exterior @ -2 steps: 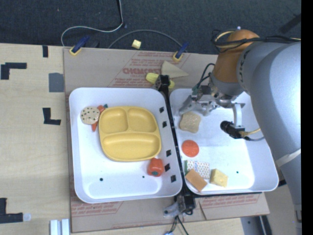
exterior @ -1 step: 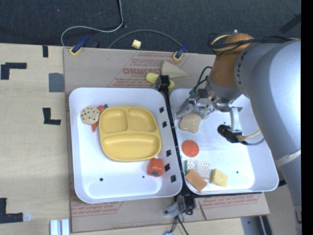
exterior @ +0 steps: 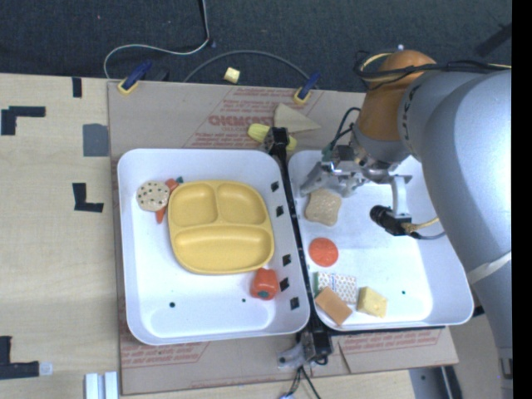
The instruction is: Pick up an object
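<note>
Though close, bread [exterior: 323, 207] below gripper [exterior: 339, 175]

light: bright, even | shadows: soft, faint | focus: slightly soft | glare: mild on bins [exterior: 133, 223]

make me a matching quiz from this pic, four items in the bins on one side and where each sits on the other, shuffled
Things:
1. yellow divided plate
2. round cookie
3. orange disc
4. beige bread piece

Places:
A. right bin, just below the gripper
B. left bin, centre
C. left bin, upper left corner, beside the plate
D. right bin, near the divider, midway down

Pairs: 1-B, 2-C, 3-D, 4-A
</note>
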`<move>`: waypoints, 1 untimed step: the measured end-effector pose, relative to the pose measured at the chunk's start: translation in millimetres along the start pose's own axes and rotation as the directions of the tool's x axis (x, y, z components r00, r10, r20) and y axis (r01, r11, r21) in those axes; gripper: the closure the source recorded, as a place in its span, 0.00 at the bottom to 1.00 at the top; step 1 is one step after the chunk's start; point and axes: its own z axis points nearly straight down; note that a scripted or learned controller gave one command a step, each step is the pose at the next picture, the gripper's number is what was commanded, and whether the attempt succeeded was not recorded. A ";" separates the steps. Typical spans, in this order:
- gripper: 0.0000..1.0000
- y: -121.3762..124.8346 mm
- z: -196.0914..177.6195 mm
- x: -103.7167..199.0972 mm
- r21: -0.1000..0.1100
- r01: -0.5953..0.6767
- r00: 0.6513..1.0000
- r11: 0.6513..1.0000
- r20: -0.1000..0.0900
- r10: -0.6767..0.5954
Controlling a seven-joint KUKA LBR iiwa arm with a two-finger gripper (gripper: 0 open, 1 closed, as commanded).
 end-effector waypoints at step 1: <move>0.00 -11.2 -0.4 7.1 -0.002 -0.001 1.000 1.000 0.003 0.001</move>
